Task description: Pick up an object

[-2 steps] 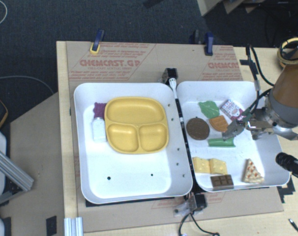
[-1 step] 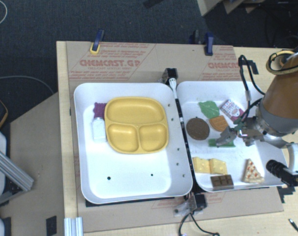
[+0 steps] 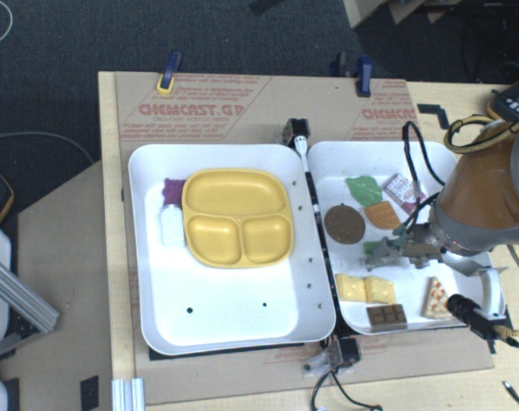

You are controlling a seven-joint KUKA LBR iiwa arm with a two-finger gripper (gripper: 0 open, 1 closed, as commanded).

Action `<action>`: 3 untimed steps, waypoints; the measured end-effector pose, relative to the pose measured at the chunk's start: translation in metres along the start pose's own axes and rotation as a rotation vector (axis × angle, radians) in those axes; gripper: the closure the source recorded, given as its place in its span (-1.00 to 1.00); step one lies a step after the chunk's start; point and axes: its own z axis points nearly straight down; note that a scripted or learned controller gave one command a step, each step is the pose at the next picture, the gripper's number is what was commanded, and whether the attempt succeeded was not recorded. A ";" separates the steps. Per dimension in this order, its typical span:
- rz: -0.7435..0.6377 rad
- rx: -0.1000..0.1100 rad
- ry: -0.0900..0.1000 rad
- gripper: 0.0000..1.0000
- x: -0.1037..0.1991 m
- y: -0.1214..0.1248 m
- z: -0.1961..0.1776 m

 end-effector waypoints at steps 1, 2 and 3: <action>0.000 -0.003 0.000 -1.00 0.001 0.000 0.034; 0.001 -0.008 -0.002 1.00 0.000 0.000 0.022; -0.003 -0.015 -0.005 1.00 0.001 0.000 -0.042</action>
